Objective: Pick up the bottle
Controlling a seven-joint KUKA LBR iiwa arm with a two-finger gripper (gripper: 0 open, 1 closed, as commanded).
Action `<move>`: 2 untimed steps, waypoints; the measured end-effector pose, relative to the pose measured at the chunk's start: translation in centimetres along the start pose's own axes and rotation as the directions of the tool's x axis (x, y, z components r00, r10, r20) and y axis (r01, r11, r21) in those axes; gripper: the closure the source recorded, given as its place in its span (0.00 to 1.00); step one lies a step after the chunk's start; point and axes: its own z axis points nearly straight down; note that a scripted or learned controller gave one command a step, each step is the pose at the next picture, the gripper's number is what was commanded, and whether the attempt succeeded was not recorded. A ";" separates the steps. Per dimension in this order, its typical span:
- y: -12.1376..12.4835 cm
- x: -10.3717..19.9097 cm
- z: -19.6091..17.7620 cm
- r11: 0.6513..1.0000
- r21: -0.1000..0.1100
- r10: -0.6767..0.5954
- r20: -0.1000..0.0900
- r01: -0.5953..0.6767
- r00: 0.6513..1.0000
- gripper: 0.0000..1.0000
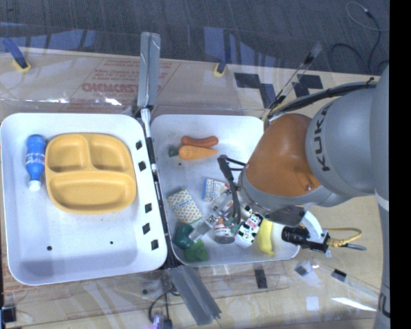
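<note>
I have the arm (315, 156) reaching in over the right bin (192, 125), its orange band above the clutter. The gripper (222, 221) sits low among the small items there — whether it is clenched or released I cannot tell from this angle, and I see nothing clearly between its tips.

The bottle (34, 160), blue with a white cap, is well apart from the gripper, far to its left in the left bin (68, 252), lying against that bin's far-left wall, just beside the yellow tray (90, 172).

Close round the gripper: a green toy (190, 242) just to its lower left, a patterned piece (183, 204) to its left, a die (245, 230) and a banana (265, 237) to its right. Beyond it — further up — lie a carrot (195, 153) and a sausage (200, 141).
</note>
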 end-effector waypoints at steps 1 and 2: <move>1.6 1.0 1.7 0.990 -0.009 -0.139 0.004 0.139 0.990 0.00; 6.3 -9.9 -13.2 0.991 0.001 -0.135 0.005 0.135 0.991 0.00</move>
